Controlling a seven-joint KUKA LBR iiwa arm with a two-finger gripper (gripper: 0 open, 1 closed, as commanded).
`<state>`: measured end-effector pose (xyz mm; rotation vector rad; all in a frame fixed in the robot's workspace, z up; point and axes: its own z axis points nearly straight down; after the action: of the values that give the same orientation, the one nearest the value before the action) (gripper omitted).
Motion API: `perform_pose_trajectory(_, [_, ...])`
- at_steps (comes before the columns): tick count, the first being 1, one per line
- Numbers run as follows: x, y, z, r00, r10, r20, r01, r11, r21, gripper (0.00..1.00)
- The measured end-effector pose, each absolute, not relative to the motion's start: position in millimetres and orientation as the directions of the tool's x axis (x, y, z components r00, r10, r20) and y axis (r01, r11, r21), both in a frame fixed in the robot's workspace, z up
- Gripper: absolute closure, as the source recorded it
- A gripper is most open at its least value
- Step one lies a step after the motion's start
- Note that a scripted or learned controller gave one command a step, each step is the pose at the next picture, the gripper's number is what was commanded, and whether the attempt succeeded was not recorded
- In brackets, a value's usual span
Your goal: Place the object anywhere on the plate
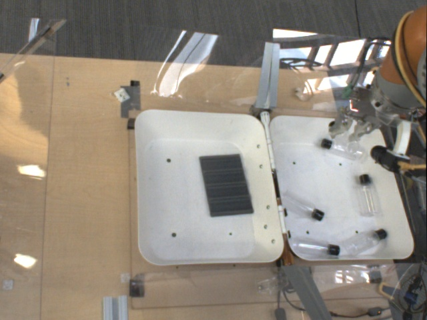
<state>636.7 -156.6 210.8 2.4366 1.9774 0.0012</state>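
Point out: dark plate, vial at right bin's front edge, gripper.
dark plate [227,185], camera view, centre of its ribbed top
front-edge vial [319,249], camera view, clear body beside its black cap
gripper [349,127], camera view, midway between the fingertips

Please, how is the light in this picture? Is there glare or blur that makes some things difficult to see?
Camera view: bright window glare on the transparent sheet behind the bins; pale reflections on the wooden bench; the clear vials in the right bin almost vanish against white; the dark plate stands out sharply; the gripper looks slightly blurred.
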Motion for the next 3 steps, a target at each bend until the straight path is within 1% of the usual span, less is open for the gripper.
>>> perform_pose_trajectory(1, [669.4,-44,237,0.363,0.932,0.001,0.932,-0.363,0.003,1.00])
perform_pose_trajectory(2, [604.8,22,194,0.423,0.906,0.002,0.906,-0.423,-0.003,1.00])
perform_pose_trajectory(3, [522.3,74,184,0.621,0.783,0.002,0.783,-0.621,-0.001,1.00])
